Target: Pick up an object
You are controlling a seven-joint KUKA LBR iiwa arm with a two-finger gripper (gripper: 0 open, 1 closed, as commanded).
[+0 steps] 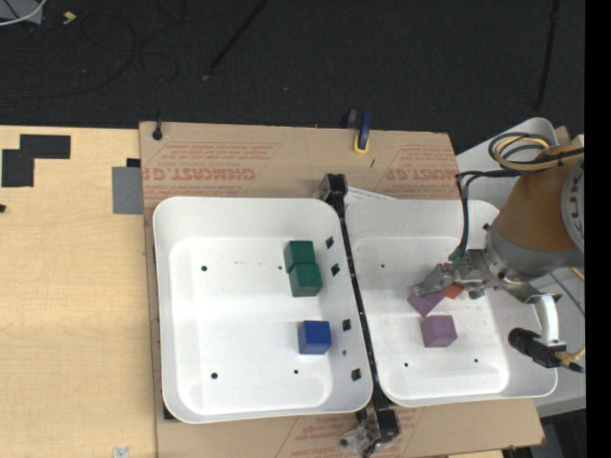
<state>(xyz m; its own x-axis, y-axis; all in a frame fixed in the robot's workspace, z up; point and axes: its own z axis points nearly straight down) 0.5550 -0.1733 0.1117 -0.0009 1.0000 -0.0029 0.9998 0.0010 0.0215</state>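
The end effector (441, 286) sits low in the right white bin (401, 389), at the right of the frame, touching a tilted purple block (425, 301). Whether it holds the block, I cannot tell. Another purple cube (438, 331) lies just below, maybe next.

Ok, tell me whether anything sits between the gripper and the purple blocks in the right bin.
Nothing visible does. The gripper is right at the tilted purple block; the other purple block lies just below on open white floor.

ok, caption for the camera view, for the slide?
Gripper low in the right bin beside two purple blocks; green block and blue block left.
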